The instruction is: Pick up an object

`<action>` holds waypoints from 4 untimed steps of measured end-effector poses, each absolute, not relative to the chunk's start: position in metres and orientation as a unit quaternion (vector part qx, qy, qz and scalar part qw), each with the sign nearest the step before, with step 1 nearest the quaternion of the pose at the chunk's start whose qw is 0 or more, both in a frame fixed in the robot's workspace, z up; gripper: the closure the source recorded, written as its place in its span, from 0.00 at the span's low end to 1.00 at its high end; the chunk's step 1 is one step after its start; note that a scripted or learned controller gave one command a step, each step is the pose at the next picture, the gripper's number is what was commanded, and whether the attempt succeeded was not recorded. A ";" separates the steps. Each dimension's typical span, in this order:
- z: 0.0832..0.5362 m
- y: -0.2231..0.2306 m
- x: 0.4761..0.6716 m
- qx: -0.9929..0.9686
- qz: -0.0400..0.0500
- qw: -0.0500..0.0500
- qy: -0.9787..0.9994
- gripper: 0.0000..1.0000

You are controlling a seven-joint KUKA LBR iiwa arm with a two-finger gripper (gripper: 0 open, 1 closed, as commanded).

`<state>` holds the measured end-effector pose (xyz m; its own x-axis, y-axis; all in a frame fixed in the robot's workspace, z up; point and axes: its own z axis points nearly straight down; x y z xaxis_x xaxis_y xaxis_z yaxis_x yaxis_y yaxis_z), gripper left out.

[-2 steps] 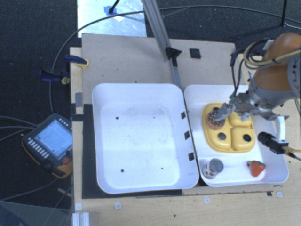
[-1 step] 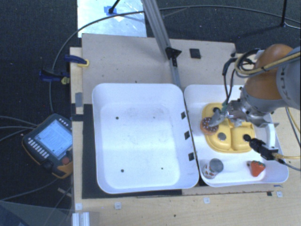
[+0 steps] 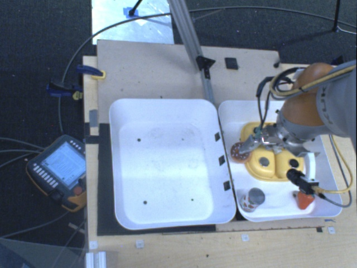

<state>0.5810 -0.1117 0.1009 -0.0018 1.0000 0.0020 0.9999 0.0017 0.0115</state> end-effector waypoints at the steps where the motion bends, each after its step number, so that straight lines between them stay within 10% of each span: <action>1: 0.114 -0.111 0.583 0.706 0.007 0.006 0.709 1.00; 4: 0.255 -0.095 0.582 0.705 0.002 0.002 0.709 1.00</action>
